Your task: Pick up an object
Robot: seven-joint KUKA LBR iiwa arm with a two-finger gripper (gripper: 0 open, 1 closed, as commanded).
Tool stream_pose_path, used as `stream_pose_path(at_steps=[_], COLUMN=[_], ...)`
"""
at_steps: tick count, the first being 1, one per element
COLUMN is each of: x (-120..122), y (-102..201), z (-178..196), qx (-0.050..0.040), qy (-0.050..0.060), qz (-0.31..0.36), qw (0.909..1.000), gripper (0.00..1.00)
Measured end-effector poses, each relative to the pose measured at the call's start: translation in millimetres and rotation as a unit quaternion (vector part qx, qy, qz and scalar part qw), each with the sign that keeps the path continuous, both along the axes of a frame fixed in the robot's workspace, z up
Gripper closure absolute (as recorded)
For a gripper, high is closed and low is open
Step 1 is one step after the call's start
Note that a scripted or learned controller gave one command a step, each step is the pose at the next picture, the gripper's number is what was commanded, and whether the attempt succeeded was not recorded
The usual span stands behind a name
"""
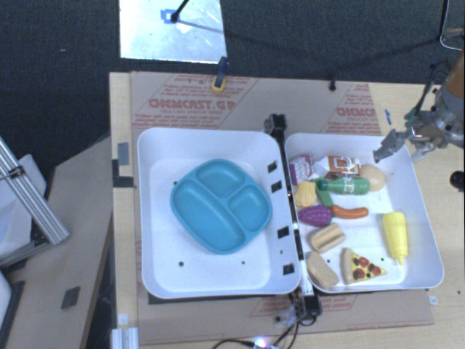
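Whether the gripper [389,149] had its fingers open or closed could not be told; it hung over the far right corner of the right bin [425,227], nothing visibly between them. That bin held toy food: a green bottle [343,186], a sausage [349,212], a yellow mustard bottle [395,235] near the right edge, and a pizza slice [361,267] by the near edge. The left bin [156,195] carried a blue divided tray [220,205]. Both bins sat on a cardboard-covered bench [196,99], with dark carpet [58,57] and a shiny sheet [171,20] beyond its far edge.
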State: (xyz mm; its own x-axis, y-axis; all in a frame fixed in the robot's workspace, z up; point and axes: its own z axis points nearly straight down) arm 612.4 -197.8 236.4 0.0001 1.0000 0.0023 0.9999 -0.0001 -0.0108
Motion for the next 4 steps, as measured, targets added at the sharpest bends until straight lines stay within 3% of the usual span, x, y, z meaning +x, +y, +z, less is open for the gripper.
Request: stream_pose_path(at_steps=[1,3,4], x=[2.4,5.9,11.9], y=[0.8,17.5,17.1], z=[8.0,-94.1,-124.4], qx=[-0.0014,-0.0009,-0.0032], qy=[-0.006,-0.005,-0.015], qz=[0.002,0.003,0.002], qw=[1.0,1.0,0.9999], gripper=[0.0,0.0,0.0])
